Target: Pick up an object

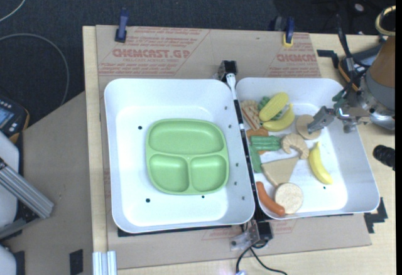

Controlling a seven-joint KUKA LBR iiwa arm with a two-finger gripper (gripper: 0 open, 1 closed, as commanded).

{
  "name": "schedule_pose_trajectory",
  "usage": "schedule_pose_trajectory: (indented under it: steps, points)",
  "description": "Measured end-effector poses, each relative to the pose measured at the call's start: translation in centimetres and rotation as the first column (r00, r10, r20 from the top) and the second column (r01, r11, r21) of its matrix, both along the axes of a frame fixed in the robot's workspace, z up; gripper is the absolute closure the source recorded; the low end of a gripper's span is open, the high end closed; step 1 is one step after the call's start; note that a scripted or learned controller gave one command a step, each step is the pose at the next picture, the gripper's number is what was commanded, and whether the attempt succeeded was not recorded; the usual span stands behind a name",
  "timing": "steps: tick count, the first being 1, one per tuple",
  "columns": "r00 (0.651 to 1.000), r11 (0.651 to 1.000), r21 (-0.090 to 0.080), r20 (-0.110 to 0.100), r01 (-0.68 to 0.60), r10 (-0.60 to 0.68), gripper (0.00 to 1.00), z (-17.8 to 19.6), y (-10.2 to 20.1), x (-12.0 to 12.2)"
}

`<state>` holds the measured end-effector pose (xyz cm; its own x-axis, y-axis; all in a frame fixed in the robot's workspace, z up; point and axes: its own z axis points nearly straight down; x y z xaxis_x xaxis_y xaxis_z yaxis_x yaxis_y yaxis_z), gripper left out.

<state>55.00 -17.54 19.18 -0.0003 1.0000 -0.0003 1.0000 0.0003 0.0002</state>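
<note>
Two fingers on your gripper [322, 118] look slightly spread, holding nothing, with the banana [320, 164] just below them.

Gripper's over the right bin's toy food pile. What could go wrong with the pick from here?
1. Clutter: the corn, the upper banana and the fries touch or overlap, so a grasp there may catch two items or slip.
2. The gripper sits by the round tan piece, which looks flat and may be hard to pinch.
3. The hot dog and cookie lie near the right bin front wall, so a finger might hit the rim.
</note>
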Motion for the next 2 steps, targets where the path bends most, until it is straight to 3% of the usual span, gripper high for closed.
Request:
schedule_pose_trajectory:
  steps: [1, 2]
  points:
    - [1.0, 1.0, -0.001, 0.003, -0.001, 0.001, 1.0, 1.1, 0.0, 0.1]
    - [1.0, 1.0, 0.006, -0.009, -0.005, 0.005, 1.0, -0.9, 8.8, -5.5]
